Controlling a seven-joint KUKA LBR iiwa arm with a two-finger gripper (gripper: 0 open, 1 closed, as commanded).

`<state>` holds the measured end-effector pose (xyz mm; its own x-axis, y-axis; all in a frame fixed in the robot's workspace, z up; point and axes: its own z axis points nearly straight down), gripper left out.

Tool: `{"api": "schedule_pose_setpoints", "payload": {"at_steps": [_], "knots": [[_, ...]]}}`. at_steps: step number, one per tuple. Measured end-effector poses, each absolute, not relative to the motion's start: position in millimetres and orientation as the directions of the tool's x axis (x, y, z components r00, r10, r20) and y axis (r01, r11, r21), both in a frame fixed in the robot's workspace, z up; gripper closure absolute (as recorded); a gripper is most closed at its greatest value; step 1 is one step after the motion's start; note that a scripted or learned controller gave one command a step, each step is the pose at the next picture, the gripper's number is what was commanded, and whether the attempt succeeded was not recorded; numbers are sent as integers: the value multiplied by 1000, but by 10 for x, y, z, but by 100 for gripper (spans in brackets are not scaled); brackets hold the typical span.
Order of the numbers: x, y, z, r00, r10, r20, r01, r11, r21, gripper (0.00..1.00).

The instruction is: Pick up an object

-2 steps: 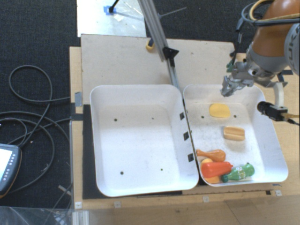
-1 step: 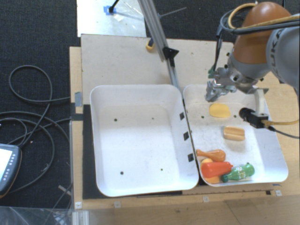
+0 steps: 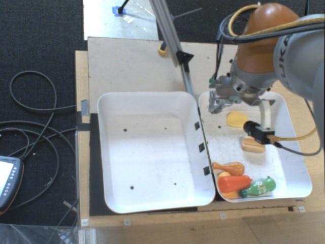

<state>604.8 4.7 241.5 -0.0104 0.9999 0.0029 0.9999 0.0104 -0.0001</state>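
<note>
The right bin (image 3: 297, 151) holds several toy foods. A flat yellow piece (image 3: 236, 119) lies near the bin's back. A tan bread-like piece (image 3: 253, 146) lies below it. At the front sit an orange drumstick shape (image 3: 228, 167), a red pepper (image 3: 233, 182) and a green bottle (image 3: 259, 186) lying on its side. My gripper (image 3: 218, 104) hangs over the back left corner of the right bin, just left of the yellow piece, with nothing seen in it.
The left bin (image 3: 109, 136) stands beside the right one, sharing a middle wall (image 3: 202, 146). A slanted metal pole (image 3: 170, 29) crosses behind the bins. A black fitting with a yellow cable (image 3: 259, 131) hangs from the arm over the right bin.
</note>
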Motion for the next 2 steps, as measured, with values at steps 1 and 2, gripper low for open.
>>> {"api": "schedule_pose_setpoints", "payload": {"at_steps": [1, 2], "knots": [[5807, 440, 2343, -9, 1000, 2, 1000, 9, -2, 100], [5502, 972, 2347, -10, 1000, 3, 1000, 10, -2, 100]]}}
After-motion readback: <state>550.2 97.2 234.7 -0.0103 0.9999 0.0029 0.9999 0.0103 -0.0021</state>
